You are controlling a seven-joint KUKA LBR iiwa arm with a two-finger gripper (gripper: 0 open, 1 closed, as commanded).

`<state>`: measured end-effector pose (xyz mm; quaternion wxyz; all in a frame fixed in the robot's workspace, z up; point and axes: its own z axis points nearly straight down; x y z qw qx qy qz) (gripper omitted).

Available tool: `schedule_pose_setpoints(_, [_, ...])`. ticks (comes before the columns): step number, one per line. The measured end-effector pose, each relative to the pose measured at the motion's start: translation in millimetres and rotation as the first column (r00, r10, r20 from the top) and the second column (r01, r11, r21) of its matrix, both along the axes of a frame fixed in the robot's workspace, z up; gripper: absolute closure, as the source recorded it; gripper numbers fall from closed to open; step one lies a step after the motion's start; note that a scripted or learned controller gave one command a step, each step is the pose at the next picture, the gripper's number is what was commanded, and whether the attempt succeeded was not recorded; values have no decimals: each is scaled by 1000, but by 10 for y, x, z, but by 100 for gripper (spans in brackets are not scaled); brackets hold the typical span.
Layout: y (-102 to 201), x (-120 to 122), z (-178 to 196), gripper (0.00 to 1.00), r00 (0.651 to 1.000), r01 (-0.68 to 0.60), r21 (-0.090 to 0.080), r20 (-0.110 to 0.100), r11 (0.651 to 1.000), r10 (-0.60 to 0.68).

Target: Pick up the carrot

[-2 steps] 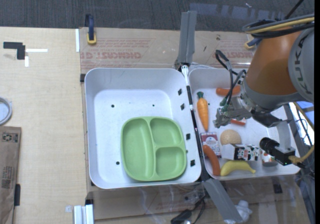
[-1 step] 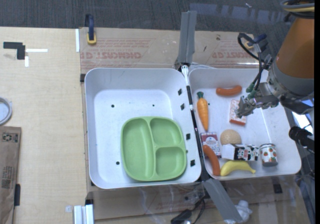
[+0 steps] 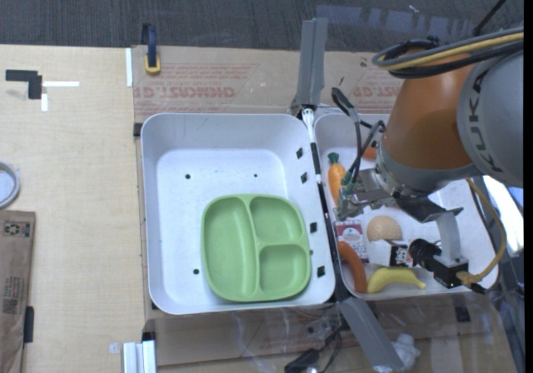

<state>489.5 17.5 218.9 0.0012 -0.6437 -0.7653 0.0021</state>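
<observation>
The carrot (image 3: pixel 335 176), orange with a green top, lies along the left wall of the right bin (image 3: pixel 326 126), its green end pointing to the far side. My gripper (image 3: pixel 355 195) hangs low in that bin, just right of the carrot's near end and very close to it. The wrist and the orange-banded arm (image 3: pixel 433 126) cover the bin's middle and far right, hiding what lies beneath. Nothing shows held in the gripper.
Near the front of the right bin lie a tan bread roll (image 3: pixel 384 228), a red-and-white packet (image 3: pixel 351 238), a red sausage-like piece (image 3: pixel 353 267) and a yellow banana (image 3: pixel 396 280). The left bin (image 3: pixel 166 196) holds a green divided plate (image 3: pixel 256 246).
</observation>
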Motion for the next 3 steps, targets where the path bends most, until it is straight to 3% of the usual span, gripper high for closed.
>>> schedule_pose_setpoints(3, [-34, 20, 221, 100, 1000, 1, -6, -10, 1000, -2])
